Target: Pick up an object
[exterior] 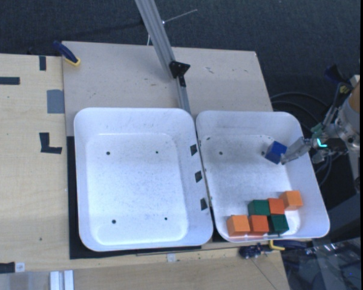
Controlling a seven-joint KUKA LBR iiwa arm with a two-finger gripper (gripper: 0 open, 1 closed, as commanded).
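My gripper [285, 154] reaches in from the right over the right bin [242, 125], near its far right part. A blue block [275, 151] sits tilted at its tips, and the gripper is shut on it. At the right bin's near right corner lies a cluster of blocks: an orange block [238, 224], another orange one [259, 223], a green block [259, 208], a dark green block [279, 223], a red-orange block [276, 206] and an orange block [292, 199].
The left bin [133, 180] stands beside the right one, their rims touching. A slanted metal rail [160, 35] runs from the top down to the seam between the bins. Cables hang off the bench at the right.
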